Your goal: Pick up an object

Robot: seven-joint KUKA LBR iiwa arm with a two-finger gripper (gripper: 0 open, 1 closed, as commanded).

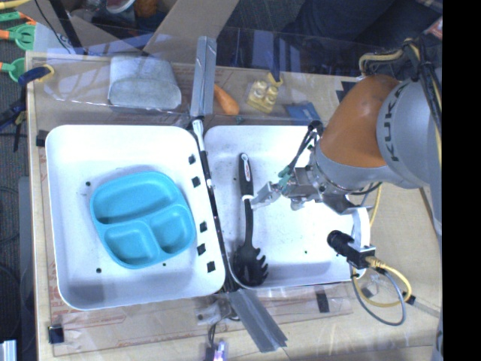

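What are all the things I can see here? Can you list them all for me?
white bins: two, white, side by side on the bench
divided plate: one, blue, lying in the left bin
pasta spoon: one, black, lying along the left side of the right bin, its head at the near end
carrot-like piece: one, orange, on the bench behind the bins
block: one, yellow, on the bench behind the right bin
grey pad: one, grey, on the bench behind the left bin
cardboard box: one, brown, behind the bench
arm: one, grey with an orange band, reaching in from the right
gripper: one, over the right bin beside the spoon's handle
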